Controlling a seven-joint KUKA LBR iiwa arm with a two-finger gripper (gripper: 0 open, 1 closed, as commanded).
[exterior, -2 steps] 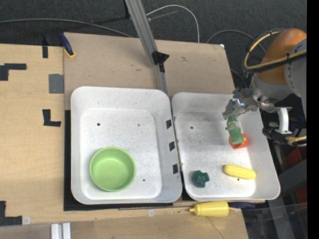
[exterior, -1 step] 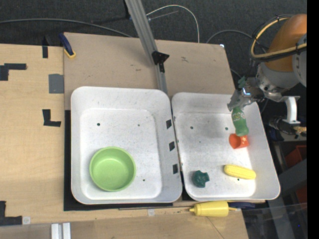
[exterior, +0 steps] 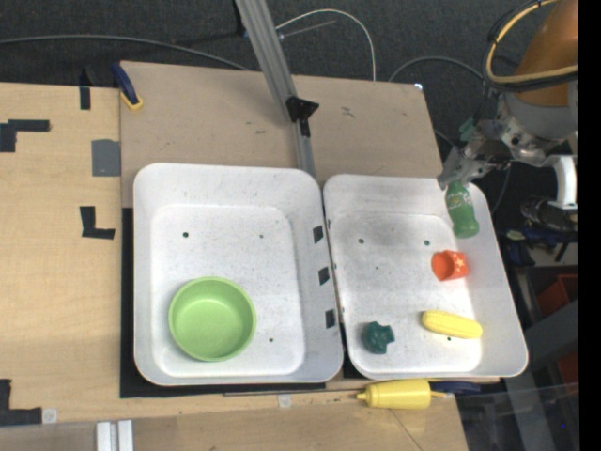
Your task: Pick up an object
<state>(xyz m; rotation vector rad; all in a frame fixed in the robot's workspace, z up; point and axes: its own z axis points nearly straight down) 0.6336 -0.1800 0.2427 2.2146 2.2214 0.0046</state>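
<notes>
My gripper hangs over the far right corner of the right bin, at the end of the grey wrist that comes in from the right. A small green bottle hangs straight below it, its neck caught between the fingers and its body over the bin's right rim. Lower in the same bin lie an orange cup-like piece, a yellow banana-shaped object and a dark green lump. A light green bowl sits in the near left part of the left bin.
A yellow bottle-shaped object lies on the bench just outside the right bin's front rim. A grey metal pole slants down to the gap between the bins at the back. Cables loop behind the bench.
</notes>
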